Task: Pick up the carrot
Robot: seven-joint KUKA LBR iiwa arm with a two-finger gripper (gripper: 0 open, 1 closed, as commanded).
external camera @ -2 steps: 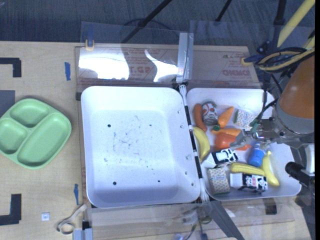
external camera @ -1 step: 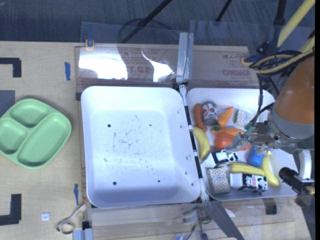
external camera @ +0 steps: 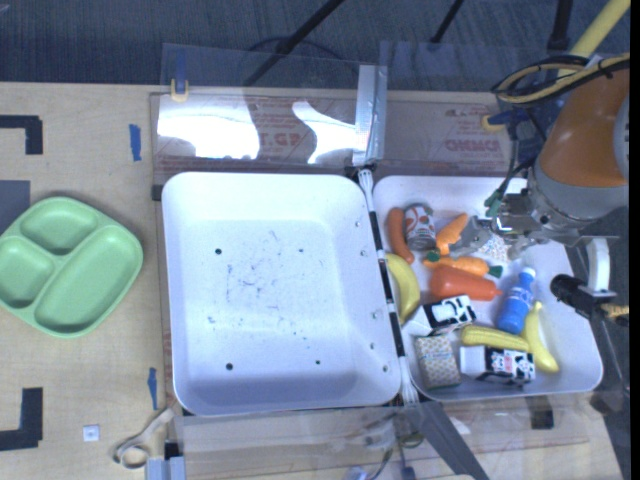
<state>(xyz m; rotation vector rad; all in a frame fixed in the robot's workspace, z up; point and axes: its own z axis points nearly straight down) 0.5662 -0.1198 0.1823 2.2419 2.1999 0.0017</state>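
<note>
Camera view: the carrot (external camera: pixel 457 265) is seen lying in the right bin (external camera: pixel 590 368), crowded among an orange sausage-shaped toy (external camera: pixel 398 230), a small can (external camera: pixel 420 226), a banana (external camera: pixel 404 284) and a blue bottle (external camera: pixel 516 302). The gripper (external camera: pixel 487 230) is placed just above the carrot's far end; whether it is apart or together cannot be told. A neighbouring orange piece could be grasped instead, or the carrot pushed aside, given the crowding.

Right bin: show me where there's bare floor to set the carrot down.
Little room in the right bin: a bare strip along its right wall beyond the blue bottle and bananas. The carrot sits in a crowded middle. The left bin offers open floor.
</note>
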